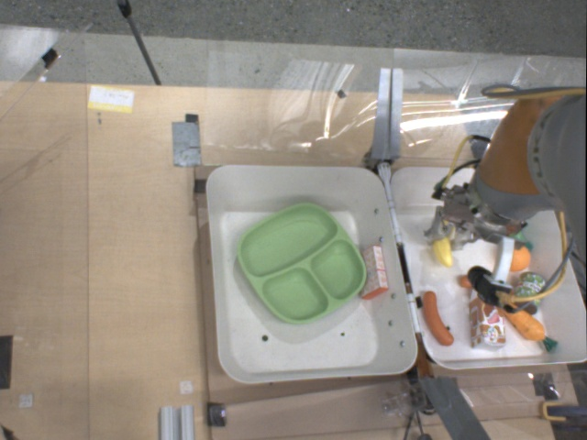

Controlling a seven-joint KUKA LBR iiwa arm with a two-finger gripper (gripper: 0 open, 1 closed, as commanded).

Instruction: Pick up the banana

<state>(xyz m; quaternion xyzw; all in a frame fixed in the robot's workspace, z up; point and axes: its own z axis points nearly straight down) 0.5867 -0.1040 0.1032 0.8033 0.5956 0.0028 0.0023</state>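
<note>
Over the right bin [550, 360] the arm [541, 154] reached in from the right, its grey body and orange band covering much of that bin's far side. Gripper [451, 232] sat low at the bin's left part, directly above the banana [443, 251]; only the yellow lower end of the banana showed, the rest hidden under the gripper. Whether the gripper was spread or pinching the banana could not be told; contact unclear. Nearby lay a sausage [437, 318], a packet [489, 324] with a label too small to read, a carrot [529, 324] and an orange ball [520, 258], partly masked by a cable and a black part. Left bin [229, 337] held a green tray [301, 261] with three compartments, and a small red-and-white packet [375, 271] touching its right edge.
</note>
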